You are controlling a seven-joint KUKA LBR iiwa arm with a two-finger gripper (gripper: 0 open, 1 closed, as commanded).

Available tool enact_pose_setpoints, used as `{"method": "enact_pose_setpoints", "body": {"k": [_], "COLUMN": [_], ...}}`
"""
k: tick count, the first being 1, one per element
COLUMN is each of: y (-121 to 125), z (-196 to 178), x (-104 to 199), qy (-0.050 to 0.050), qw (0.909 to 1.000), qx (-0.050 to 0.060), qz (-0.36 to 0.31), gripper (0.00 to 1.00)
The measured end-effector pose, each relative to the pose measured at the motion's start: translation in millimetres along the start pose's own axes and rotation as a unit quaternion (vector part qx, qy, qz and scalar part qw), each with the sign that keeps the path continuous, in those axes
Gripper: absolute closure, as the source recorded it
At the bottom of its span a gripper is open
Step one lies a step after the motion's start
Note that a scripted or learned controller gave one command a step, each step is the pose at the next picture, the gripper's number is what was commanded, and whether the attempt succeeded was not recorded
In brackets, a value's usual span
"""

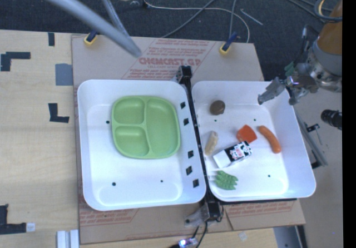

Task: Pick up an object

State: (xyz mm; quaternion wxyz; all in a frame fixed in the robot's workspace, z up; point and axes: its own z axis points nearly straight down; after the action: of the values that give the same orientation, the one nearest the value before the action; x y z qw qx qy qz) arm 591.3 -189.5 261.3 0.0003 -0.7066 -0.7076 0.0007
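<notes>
Now hand (nothing between spread fingers) above right bin's upper right rim.

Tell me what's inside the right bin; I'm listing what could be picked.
In the right bin: a brown ball, beige piece, orange block, sausage, milk carton and green toy. Anything beneath them is hidden.
</notes>
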Motion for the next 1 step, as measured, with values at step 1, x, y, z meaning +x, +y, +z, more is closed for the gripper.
{"method": "enact_pose_setpoints", "body": {"k": [1], "y": [-0.9], "z": [43.3], "x": [-2.2], "qy": [0.0], "qw": [1.0], "qx": [0.002], "qz": [0.0], "gripper": [0.0]}}
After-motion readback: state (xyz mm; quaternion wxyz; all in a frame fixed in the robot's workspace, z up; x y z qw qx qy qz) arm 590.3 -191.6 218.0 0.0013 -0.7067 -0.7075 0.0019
